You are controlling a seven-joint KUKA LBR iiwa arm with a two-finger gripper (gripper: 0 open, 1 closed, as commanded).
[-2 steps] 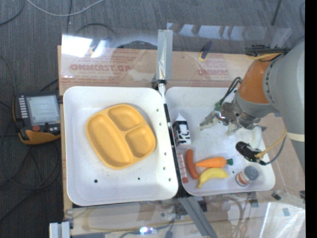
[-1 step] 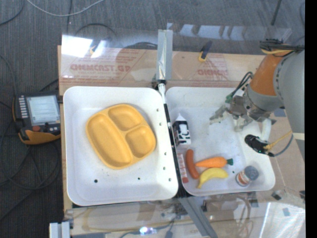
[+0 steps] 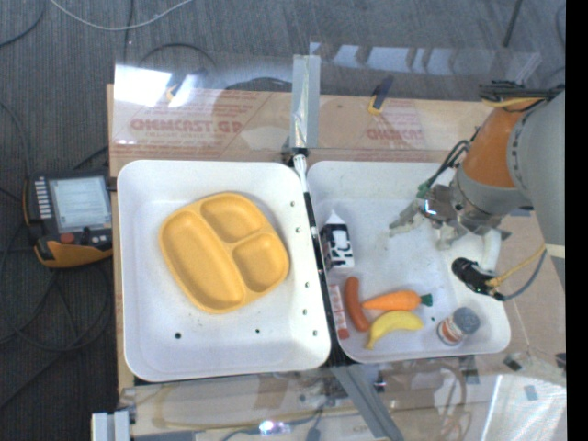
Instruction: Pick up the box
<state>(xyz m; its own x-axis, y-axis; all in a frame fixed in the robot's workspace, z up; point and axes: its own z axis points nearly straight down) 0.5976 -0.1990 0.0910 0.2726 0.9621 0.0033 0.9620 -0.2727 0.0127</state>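
White and black, the box (image 3: 336,243) lies left of my hand (image 3: 432,217), its long axis running near-to-far against the bin wall. My hand grips nothing, fingers spread.

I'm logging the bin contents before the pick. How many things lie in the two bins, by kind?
Tray, yellow, three compartments: 1
Box, black and white: 1
Toy foods, namely sausage, carrot, banana: 3
Small can: 1
Total: 6
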